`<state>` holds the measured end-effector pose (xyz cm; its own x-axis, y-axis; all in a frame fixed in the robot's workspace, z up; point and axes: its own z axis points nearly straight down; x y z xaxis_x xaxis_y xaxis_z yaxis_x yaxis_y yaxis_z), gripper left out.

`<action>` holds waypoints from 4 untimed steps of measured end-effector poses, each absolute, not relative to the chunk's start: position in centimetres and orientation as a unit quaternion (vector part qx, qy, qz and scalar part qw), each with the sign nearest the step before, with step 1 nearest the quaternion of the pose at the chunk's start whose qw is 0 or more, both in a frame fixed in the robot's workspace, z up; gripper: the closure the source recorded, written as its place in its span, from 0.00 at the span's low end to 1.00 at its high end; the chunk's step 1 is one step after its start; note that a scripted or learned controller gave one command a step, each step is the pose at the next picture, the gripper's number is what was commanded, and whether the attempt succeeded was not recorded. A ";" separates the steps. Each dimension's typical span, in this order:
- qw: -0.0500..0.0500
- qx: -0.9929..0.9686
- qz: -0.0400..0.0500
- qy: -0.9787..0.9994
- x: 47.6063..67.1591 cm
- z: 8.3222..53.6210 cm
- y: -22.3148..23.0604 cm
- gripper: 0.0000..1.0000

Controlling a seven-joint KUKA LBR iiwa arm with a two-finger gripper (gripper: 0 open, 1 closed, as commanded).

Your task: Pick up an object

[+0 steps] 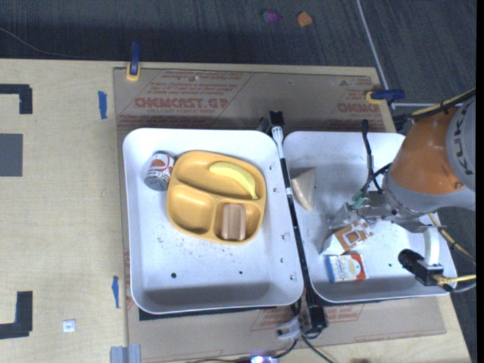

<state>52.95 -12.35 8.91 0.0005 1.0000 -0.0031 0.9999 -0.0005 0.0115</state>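
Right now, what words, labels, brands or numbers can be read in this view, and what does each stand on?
"CHEMCAST GP": red print on the brown board under the bins, behind the left bin; a second red print at its right end is too blurred to read.
Soda can: markings too small to read.
Small blue and orange carton: print too small.
Orange packet by the gripper: print too blurred.
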 end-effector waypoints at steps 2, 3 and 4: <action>0.000 0.707 0.001 0.707 48.7 18.5 -5.3 1.00; 0.000 0.707 0.000 0.707 48.7 18.5 -5.3 0.00; 0.002 0.708 0.000 0.707 48.0 13.2 -9.8 0.00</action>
